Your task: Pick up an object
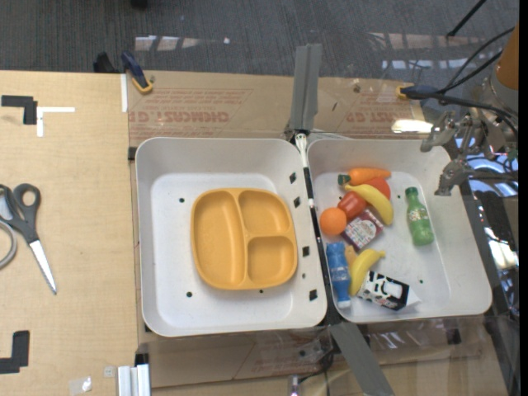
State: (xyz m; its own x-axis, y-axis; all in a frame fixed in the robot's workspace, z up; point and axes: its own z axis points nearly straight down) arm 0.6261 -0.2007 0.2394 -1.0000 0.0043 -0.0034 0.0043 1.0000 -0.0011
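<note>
The right bin (pixel 462 295) holds a pile of small items. An orange carrot (pixel 368 174) lies at the back, with a yellow banana (pixel 373 200) just in front of it. An orange ball (pixel 332 221) and a red-and-white packet (pixel 360 231) sit next to a blue bottle (pixel 337 272). Toward the front are a second banana (pixel 364 268) and a black-and-white packet (pixel 386 290). A green bottle (pixel 418 216) lies apart on the right. My gripper (pixel 435 167) hovers over the bin's back right part, above and right of the green bottle. It is open, with nothing between its fingers.
The left bin (pixel 165 221) holds a yellow divided plate (pixel 244 238). Scissors (pixel 29 229) lie on the wooden bench at far left. A grey divider post (pixel 305 89) rises behind the bins. Cables hang at top right.
</note>
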